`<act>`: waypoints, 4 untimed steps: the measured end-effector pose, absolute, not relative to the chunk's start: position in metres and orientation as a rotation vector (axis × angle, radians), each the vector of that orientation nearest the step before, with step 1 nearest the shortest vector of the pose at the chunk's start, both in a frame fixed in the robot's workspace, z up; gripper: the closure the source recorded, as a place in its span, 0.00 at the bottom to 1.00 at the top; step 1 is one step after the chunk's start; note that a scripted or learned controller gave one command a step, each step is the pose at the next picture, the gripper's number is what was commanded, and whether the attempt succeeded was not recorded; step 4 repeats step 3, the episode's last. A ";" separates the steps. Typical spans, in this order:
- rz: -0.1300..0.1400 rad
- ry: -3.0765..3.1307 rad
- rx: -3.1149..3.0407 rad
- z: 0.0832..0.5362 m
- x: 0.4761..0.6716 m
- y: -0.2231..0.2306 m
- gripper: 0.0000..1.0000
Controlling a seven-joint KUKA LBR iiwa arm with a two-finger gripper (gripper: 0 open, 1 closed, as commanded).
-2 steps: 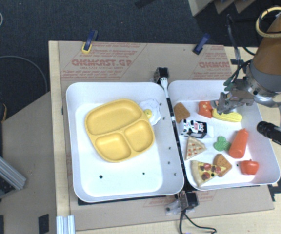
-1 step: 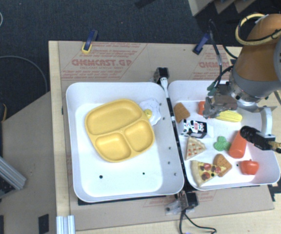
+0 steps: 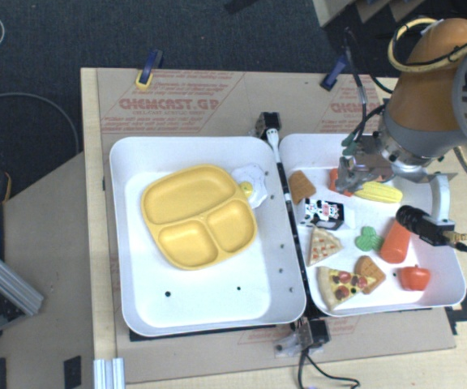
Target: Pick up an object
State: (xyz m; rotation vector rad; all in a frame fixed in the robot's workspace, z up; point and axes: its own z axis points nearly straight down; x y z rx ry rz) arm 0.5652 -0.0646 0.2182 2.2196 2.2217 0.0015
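- Near the right bin's (image 3: 452,286) back edge, my gripper (image 3: 355,177) sits low beside the corn (image 3: 379,192), likely lining up a grab.
- Jaw state: I cannot tell.

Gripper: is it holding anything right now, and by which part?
Cannot tell. The gripper is low in the right bin, beside the toy corn, but nothing is visibly held.

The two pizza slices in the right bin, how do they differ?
The upper pizza slice is smaller and pale, a narrow wedge; the lower pizza slice is broader, with red toppings. The upper one lies nearer the bin divider's middle; the lower one lies near the front rim. Both lie flat in the right bin.
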 end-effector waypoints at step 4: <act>-0.003 2.222 2.225 0.223 0.553 -0.078 1.00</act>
